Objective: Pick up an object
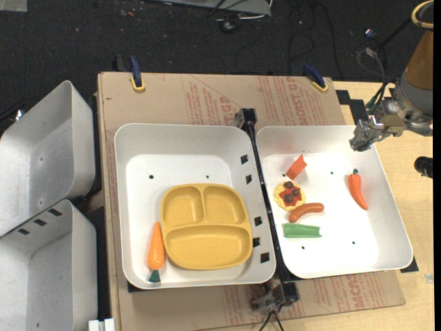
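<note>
The right bin (386, 254) holds several toy foods: a red wedge (296, 165), a yellow round piece topped with dark berries (289, 195), a sausage (306, 212), a green bean pod (301, 232) and a red pepper (357, 189). My gripper (362, 141) hangs over the bin's far right rim, up and slightly right of the pepper and apart from it. Nothing shows under or in the gripper. The grey arm with its orange band (422, 74) comes in from the right.
The left bin (131, 185) holds a yellow divided plate (207, 225) and an orange carrot (156, 248) by its front left corner. A black divider (258, 185) runs between the bins. Two spare white bins (41, 185) sit off the bench at left.
</note>
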Tool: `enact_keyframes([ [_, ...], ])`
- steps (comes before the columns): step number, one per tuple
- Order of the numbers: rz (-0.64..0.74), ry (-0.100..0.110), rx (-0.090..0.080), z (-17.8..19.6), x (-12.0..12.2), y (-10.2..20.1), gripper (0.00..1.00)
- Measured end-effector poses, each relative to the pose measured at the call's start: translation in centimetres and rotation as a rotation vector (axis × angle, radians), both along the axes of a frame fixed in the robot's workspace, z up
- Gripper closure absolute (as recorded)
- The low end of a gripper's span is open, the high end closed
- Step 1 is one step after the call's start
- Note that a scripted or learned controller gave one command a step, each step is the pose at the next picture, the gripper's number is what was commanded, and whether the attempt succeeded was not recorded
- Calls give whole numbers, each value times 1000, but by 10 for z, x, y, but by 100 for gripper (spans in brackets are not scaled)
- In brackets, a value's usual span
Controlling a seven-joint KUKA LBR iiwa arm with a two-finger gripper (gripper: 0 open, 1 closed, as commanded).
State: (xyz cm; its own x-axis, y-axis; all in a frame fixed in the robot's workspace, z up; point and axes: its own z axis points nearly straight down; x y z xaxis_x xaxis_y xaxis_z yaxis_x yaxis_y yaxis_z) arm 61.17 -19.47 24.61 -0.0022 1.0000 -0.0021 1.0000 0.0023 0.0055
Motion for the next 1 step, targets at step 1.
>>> enact_keyframes([
  [1, 5, 4, 3, 8, -5, 50, 100],
])
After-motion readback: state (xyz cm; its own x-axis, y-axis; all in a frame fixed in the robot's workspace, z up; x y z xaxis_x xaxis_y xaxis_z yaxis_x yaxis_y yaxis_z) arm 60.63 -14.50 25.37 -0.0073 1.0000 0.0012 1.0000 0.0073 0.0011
